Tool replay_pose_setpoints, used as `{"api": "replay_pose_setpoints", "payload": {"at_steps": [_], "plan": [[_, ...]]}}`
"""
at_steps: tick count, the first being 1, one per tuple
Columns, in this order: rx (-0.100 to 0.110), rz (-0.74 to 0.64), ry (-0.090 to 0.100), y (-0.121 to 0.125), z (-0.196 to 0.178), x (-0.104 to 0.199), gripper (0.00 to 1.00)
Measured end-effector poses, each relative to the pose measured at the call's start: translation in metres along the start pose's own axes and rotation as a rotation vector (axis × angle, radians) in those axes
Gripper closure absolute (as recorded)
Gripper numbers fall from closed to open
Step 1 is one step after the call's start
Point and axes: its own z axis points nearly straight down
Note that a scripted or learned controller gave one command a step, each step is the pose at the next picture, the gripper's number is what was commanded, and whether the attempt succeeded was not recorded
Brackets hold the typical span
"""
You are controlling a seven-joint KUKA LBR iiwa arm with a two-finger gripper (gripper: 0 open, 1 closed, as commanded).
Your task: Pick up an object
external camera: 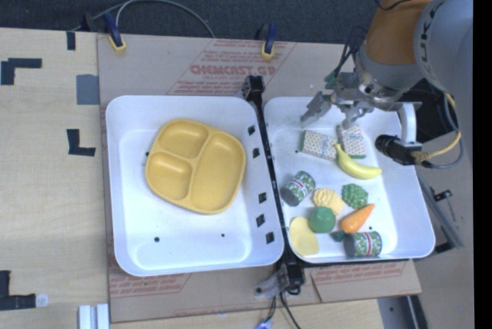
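two packets (317, 144) just below hand (332, 111)

1. Two bins sit side by side on the bench: the left bin (123, 166) and the right bin (407, 220), their inner walls touching.
2. A divided tray (196, 166) lies in the left bin, near its middle.
3. In the right bin, two small packets (317, 144) (353, 141) lie side by side toward the far end.
4. The gripper (332, 111) hangs above those packets, at the bin's far edge.
5. A banana (355, 164) lies just in front of the packets.
6. A can (298, 187) lies left of the banana, near the inner wall.
7. A corn cob (327, 200), a broccoli piece (354, 194), a carrot (357, 219) and a round item (322, 220) cluster in front of the banana.
8. A flat piece (303, 237) lies at the near left; a second can (363, 244) lies at the near edge.
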Motion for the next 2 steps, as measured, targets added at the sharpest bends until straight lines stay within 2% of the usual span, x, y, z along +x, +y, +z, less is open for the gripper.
{"api": "replay_pose_setpoints", "payload": {"at_steps": [1,2], "plan": [[0.002,0.001,-0.001,0.038,0.094,-0.026,0.00],[-0.016,0.001,-0.010,0.037,0.121,-0.009,0.00]]}}
